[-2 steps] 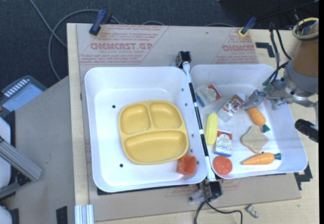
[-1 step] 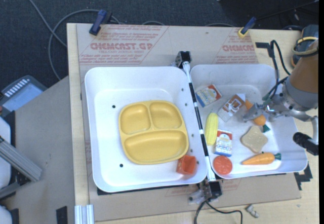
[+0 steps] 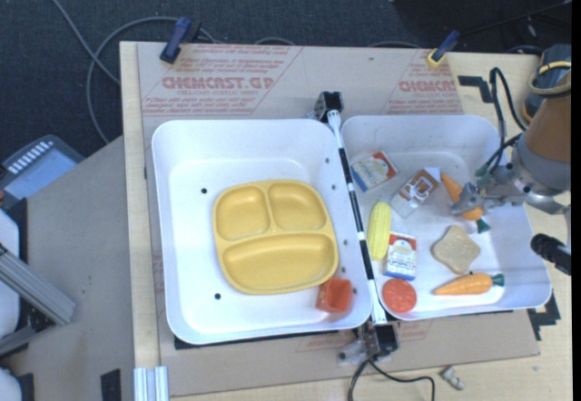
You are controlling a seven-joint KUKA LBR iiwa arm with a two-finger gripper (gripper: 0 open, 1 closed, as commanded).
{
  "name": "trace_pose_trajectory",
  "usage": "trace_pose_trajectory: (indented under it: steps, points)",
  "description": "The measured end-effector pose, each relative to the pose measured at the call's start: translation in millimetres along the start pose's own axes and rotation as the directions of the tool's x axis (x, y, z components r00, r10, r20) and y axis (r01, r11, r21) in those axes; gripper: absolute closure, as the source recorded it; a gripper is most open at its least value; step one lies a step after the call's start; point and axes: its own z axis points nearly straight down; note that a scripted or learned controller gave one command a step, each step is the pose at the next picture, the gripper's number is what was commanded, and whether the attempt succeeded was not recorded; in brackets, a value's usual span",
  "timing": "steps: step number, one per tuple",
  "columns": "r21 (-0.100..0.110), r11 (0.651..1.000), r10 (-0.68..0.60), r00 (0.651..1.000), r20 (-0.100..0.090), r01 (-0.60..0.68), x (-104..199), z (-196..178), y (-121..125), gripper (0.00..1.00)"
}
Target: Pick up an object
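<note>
Grey arm (image 3: 545, 150) above right bin (image 3: 427, 132)

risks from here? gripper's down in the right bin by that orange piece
1. The gripper sits at the small orange piece close to the right bin wall; a push could pin it there rather than grasp it.
2. The bread slice and brown packet lie nearby, so a sweep may knock them or catch the wrong item.
</note>
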Motion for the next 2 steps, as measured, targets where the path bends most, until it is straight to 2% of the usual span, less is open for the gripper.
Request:
trace_pose_trajectory:
  steps: [1, 2]
  points:
    - [-0.001, 1.000, 0.001, 1.000, 0.002, -0.001, 70.1, 9.9, 63.8, 1.00]
    - [-0.002, 1.000, 0.001, 1.000, 0.003, -0.001, 156.9, -90.3, 76.5, 1.00]
